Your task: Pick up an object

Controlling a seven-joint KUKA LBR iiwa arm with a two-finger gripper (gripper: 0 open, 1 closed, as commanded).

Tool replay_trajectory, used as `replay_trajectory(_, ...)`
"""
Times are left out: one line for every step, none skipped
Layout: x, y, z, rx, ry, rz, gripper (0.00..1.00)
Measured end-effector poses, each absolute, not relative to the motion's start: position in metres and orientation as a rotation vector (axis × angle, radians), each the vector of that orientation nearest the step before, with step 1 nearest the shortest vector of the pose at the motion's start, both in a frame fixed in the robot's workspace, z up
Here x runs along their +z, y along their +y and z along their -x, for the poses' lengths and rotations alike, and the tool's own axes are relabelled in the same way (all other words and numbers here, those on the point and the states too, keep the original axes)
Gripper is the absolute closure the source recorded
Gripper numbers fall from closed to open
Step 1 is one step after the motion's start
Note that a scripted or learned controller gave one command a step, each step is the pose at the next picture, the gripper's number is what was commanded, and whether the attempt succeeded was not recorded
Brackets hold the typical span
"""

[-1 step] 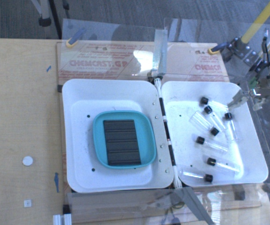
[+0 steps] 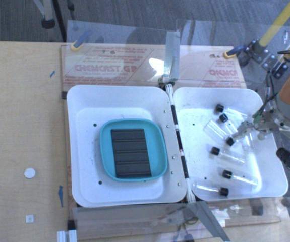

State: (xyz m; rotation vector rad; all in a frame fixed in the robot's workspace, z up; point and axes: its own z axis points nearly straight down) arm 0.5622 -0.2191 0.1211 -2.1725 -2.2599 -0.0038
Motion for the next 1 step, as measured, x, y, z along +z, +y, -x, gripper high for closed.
replay_trajectory(0.0873,-0.2056,-0.5899,-0.01,-2.315,2.128,0.0)
